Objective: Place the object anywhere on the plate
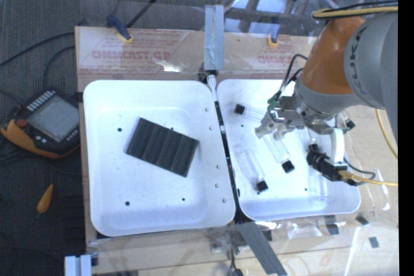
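Observation:
A dark ribbed rectangular plate (162,147) lies at a slant in the middle of the left bin (103,203). In the right bin (336,203) lie two clear tubes with black caps: one (252,168) near the bin's left side, the other (281,153) just below my gripper. A small black piece (239,109) sits apart near the bin's back left. My gripper (272,132) hangs over the middle of the right bin, open, with nothing between its fingers. The nearer tube lies just in front of its fingertips.
The ridge where the two bins meet (223,145) runs between the gripper and the plate. A black cable and connector (323,165) hang from the wrist over the right bin's right side. A teach pendant (45,123) lies left of the bench.

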Available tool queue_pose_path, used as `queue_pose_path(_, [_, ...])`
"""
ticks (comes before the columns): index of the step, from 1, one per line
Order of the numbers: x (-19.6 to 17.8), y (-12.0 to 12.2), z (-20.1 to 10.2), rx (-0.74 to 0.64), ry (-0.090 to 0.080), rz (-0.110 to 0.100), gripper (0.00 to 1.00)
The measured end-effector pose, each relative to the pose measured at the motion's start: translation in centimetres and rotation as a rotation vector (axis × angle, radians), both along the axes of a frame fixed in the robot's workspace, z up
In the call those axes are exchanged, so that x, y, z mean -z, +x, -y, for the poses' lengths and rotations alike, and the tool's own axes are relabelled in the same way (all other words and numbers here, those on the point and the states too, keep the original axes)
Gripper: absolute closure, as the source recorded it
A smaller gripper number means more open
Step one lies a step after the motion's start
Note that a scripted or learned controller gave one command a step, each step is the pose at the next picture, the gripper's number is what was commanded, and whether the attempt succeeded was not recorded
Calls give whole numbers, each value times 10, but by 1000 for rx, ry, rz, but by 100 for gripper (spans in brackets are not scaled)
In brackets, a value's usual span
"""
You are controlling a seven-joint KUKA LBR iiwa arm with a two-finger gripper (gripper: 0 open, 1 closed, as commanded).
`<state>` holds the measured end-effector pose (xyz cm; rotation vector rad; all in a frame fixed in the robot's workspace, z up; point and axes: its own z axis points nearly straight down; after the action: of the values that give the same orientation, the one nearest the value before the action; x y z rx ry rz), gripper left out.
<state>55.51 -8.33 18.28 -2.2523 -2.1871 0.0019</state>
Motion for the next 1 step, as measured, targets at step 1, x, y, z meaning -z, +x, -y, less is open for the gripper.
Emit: queue_pose_path(1, [-2, 37, -91, -184, -1, 0, 100])
